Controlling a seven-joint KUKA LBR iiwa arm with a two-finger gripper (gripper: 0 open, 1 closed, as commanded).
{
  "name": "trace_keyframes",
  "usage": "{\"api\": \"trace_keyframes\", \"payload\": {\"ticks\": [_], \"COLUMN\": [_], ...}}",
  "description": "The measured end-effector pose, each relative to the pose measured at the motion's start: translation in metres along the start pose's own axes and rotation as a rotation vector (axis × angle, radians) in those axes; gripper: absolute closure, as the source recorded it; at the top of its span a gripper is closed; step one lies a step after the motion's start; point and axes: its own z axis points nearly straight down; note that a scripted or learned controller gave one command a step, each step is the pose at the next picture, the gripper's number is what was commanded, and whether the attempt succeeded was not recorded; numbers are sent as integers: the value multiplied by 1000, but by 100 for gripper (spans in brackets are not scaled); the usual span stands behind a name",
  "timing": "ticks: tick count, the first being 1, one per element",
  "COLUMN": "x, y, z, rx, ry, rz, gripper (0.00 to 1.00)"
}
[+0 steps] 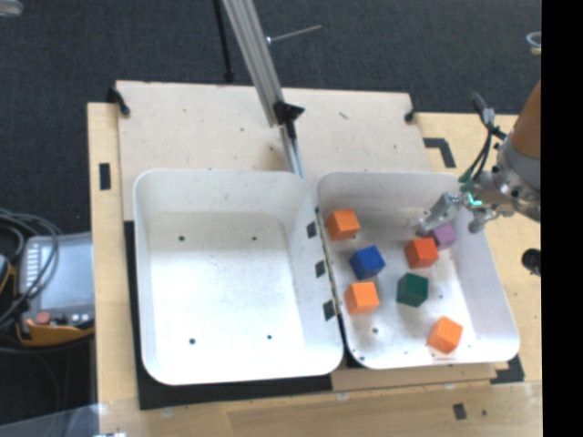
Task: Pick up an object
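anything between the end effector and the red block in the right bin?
Nothing visible. The end effector hangs right above the red block, with the purple block beside it, close enough to catch a finger.

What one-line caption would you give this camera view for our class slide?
Gripper poised above a purple block and red block in the right bin.

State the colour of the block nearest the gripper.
Pale purple: the small block just below the gripper in the camera view, beside a red-orange block.
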Motion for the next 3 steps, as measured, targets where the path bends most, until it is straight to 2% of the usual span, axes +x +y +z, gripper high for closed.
{"api": "trace_keyframes", "payload": {"ticks": [1, 2, 3], "x": [0, -1, -5], "y": [1, -8, 1], "z": [-2, 57, 110], "rx": [-4, 2, 1], "ry": [-1, -2, -2], "rz": [-1, 3, 7], "gripper": [0, 0, 0]}}
